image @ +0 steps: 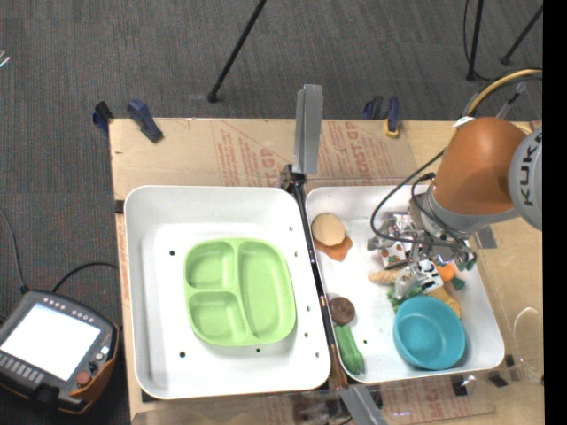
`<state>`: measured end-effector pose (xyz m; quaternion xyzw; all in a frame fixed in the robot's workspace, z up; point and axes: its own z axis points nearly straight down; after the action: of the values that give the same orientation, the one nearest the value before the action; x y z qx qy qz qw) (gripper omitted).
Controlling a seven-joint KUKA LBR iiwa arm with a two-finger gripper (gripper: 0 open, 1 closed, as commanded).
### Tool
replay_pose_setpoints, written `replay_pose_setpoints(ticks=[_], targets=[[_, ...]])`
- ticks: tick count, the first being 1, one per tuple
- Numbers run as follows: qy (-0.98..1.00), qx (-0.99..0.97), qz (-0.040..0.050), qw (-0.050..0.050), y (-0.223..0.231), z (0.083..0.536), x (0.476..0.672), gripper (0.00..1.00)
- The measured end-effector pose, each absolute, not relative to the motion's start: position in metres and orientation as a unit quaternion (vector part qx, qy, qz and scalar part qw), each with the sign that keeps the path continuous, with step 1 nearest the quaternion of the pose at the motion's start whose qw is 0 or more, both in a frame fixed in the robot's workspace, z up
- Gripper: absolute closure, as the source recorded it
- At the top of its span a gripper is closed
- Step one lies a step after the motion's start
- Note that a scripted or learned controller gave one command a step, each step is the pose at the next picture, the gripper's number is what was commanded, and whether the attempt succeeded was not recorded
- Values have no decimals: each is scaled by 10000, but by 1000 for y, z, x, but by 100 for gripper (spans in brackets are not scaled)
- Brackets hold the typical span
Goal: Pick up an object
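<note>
My gripper (423,268) hangs below the orange wrist band, low over the right bin (372,204), in a cluster of small toy foods just above a teal bowl (430,333). Right at the fingertips lie a tan piece (383,277), a green leafy bit (396,297) and an orange piece (448,273); the wrist and cables hide the contact. Further left in the same bin lie a tan bun on an orange slice (330,233), a brown round item (342,309) and a green pickle (350,349).
The left bin (146,237) holds a green divided plate (239,290). A grey post (307,135) stands behind the seam between the bins. A tablet (49,343) rests on the floor at the lower left.
</note>
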<state>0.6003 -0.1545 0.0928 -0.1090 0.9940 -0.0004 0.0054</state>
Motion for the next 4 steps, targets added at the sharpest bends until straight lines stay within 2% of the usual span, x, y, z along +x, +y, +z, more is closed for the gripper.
replay_pose_setpoints(ticks=[1, 2, 3, 4], targets=[[9870, -1606, 8, 72, -199, 94, 561, 0], [9850, -1727, -15, 39, -194, 94, 646, 0], [9809, -1947, 28, 19, -151, 88, 555, 0], [9805, -1967, 25, 29, -150, 98, 556, 100]])
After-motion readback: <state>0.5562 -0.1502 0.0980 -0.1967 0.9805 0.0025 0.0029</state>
